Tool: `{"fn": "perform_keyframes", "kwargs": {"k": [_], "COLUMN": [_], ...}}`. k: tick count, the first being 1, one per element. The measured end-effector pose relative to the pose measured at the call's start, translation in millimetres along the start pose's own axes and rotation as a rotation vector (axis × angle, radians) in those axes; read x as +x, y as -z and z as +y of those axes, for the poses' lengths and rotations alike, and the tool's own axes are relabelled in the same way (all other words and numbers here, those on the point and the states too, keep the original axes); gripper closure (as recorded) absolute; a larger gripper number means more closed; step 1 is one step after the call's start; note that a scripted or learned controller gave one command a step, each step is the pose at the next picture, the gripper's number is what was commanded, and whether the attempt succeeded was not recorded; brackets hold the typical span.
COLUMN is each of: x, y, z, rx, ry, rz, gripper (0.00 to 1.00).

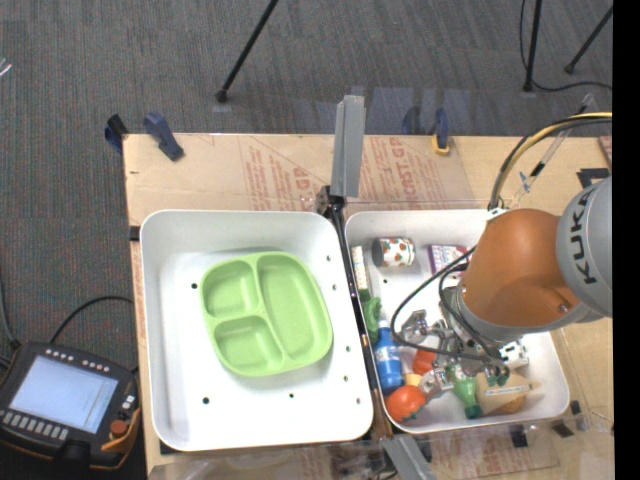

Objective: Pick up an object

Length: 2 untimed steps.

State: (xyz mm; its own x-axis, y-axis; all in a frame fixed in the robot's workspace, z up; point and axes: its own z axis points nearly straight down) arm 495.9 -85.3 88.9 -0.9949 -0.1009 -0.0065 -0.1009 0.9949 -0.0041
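My gripper [447, 356] hangs low in the right bin [556, 363], beneath the orange wrist band, over a cluster of small objects at the bin's front. Just under and around it lie a red piece [425, 360], a green bottle [468, 394] and a tan item [506, 398]. A blue bottle [387, 359] lies to its left and an orange-red ball [404, 402] at the front left. A small printed can [397, 252] and a purple packet [446, 258] sit toward the bin's back. The wrist hides part of the bin's middle.
The left bin [170, 268] holds a green divided plate [266, 313]. A grey upright post [348, 148] stands at the back between the bins. A teach pendant [65, 398] lies on the floor at the lower left. Cables loop above the arm at the right.
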Motion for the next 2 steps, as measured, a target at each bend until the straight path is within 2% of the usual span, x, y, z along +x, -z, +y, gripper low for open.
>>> {"fn": "perform_keyframes", "kwargs": {"k": [1, 2], "x": [4.9, 3.6], "y": [-1.9, 6.9], "z": [-102.2, -98.5], "rx": [-0.004, -0.008], "ry": [0.034, 0.040], "rz": [0.006, 0.006], "gripper": [0.00, 1.00]}}
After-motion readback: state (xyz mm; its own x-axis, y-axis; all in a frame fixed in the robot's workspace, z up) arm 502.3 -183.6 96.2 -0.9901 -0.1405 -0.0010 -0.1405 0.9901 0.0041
